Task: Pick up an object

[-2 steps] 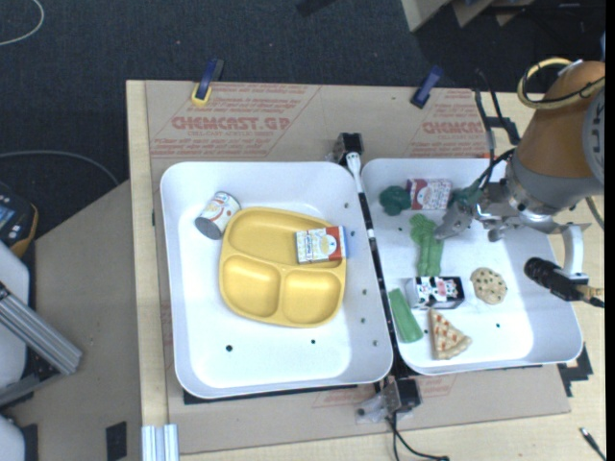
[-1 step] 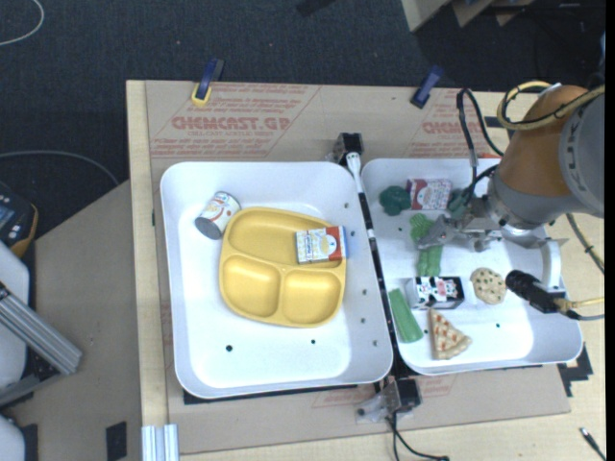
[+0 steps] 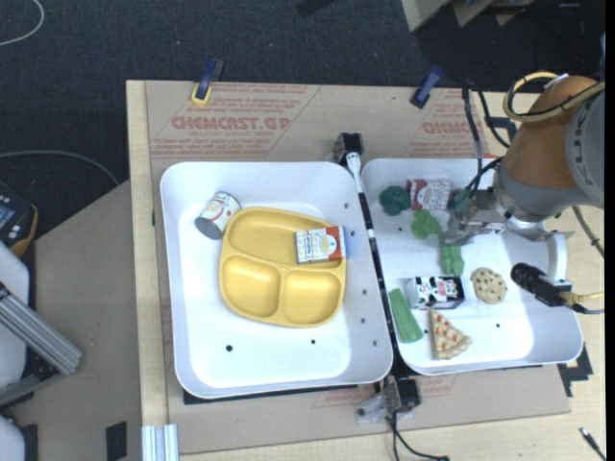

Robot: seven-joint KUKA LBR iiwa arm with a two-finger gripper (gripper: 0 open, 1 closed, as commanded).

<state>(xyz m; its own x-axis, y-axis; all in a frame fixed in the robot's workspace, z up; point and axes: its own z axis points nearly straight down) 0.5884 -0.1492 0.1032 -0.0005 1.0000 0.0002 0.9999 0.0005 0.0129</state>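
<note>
Right bin [image 3: 538,349]: held a cookie [image 3: 488,284], pizza slice [image 3: 445,335], small carton [image 3: 434,292], green pepper-like toy [image 3: 427,225] and can [image 3: 429,194]. Gripper [image 3: 465,221] stood low over the far part, beside the green toy; its opening and any hold could not be told. Step judged: descent to grasp; next, closing squarely, then lifting. Left bin [image 3: 192,257]: yellow divided plate [image 3: 269,281].

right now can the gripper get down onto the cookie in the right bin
Probably yes. The cookie lies flat on open bin floor, apart from the small carton beside it and the pizza slice below. The gripper hovers close by over the green toys, with nothing between them.
</note>
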